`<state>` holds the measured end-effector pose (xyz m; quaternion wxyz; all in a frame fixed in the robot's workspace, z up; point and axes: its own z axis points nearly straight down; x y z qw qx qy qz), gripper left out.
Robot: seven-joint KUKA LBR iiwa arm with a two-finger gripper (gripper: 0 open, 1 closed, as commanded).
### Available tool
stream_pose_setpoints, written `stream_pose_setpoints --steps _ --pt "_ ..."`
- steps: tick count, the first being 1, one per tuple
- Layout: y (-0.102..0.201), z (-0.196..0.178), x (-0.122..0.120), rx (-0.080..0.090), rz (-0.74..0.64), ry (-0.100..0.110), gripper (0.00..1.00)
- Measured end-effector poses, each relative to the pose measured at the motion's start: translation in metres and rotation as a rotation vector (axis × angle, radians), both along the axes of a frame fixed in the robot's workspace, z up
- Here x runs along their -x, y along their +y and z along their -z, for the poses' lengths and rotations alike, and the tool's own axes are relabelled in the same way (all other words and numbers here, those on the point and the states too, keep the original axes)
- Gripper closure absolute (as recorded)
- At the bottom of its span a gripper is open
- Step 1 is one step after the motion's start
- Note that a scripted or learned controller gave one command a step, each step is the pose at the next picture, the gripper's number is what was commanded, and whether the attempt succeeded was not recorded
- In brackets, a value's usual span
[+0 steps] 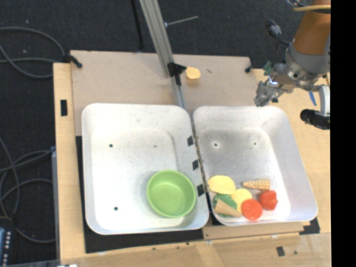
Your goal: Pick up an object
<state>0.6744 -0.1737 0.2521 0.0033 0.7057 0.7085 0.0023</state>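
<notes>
Hand (266, 95) above right bin's (289, 132) far edge, grip state unclear; toys (242, 198) well apart at near edge. One green bowl (171, 193), two tomatoes (252, 209).

Dark carpet floor (83, 15), black cables (22, 43)

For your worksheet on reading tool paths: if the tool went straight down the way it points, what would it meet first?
Probably the far rim of the right bin or the bench beside it; the tool hangs above that corner, though depth is unclear.
</notes>
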Motion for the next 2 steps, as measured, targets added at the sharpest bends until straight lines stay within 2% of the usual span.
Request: stream_pose_setpoints --steps 1,2 --pt "0.054 0.003 -0.006 -0.002 -0.003 0.007 1.0" --pt "0.107 0.009 0.009 -0.001 -0.003 0.007 1.0"
